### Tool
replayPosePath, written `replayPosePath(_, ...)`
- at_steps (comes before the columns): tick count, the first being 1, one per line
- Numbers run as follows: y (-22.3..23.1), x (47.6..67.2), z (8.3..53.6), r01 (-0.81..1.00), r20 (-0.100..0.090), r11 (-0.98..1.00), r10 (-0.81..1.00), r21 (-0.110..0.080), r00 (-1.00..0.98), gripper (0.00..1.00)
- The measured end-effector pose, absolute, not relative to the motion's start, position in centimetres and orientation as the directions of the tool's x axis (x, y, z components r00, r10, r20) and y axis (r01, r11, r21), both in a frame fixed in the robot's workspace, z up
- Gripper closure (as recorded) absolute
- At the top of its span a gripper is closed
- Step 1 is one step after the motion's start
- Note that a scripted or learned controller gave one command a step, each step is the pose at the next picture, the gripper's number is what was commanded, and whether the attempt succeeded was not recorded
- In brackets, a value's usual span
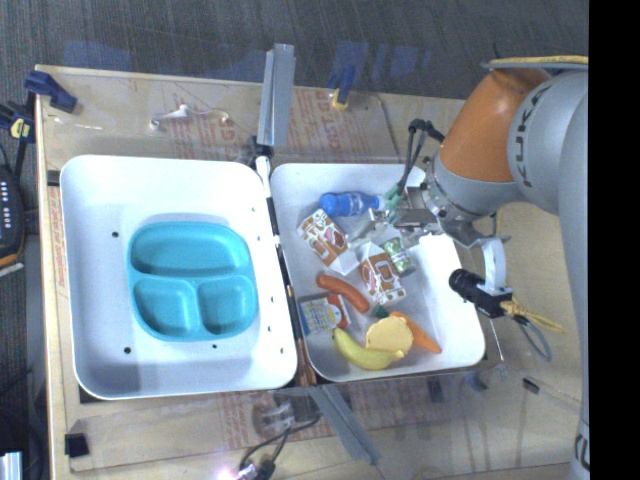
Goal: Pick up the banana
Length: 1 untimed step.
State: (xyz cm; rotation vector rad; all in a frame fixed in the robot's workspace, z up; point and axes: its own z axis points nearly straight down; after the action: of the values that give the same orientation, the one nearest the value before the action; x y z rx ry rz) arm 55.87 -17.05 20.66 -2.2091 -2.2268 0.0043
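The banana lies at the near edge of the right bin, long axis crosswise, beside the carrot, well below the gripper.

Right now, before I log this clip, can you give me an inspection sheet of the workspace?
Surface: wooden bench bearing two white bins, left bin and right bin.
Job's things: banana lying at the right bin's near edge, untouched.
Clutter: sausage, carrot, blue bottle, snack packets in the right bin; blue tray in the left bin.
Gripper: gripper low over the right bin's far part, away from the banana.
Cables: black cable by the arm.
Surroundings: blue clamps on the bench edge.
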Motion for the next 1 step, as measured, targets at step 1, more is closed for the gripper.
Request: replayPosePath(1,-17.71,49.28,14.16,0.984,0.002,0.180,0.984,-0.005,-0.180,0.00)
